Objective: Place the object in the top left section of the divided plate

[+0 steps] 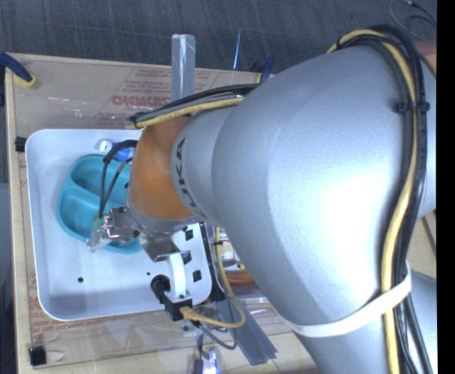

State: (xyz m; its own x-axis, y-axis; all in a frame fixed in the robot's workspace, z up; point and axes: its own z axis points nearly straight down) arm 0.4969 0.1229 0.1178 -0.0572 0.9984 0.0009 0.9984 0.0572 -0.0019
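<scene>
From my seat the arm (313, 185) takes up most of the near view, its grey body and orange band covering the right bin and much of the left one. Below the band sits the white wrist block, with cables trailing off it toward the bench (79, 341) edge.

The end effector (107, 228) hangs low over the left bin (40, 209), at the near rim of the plate (83, 201). I see metal and clear parts at its tip, but I cannot tell whether it is spread or closed, nor whether anything sits in it.

The plate is a teal divided one, lying flat on the bin floor toward the far left. Its raised ridges show around one compartment; the arm hides the rest, so I cannot say which section the tip is over.

The object itself I cannot pick out with any certainty. A small white thing (104, 144) lies just past the plate's far edge, near the bin wall, and it may be the piece. If so, I judge it light and hard, likely to skid on the smooth bin floor, so I would take it squarely across its narrowest part.

Beyond the bin, a clear upright post (182, 65) stands at the bench's far side.
</scene>
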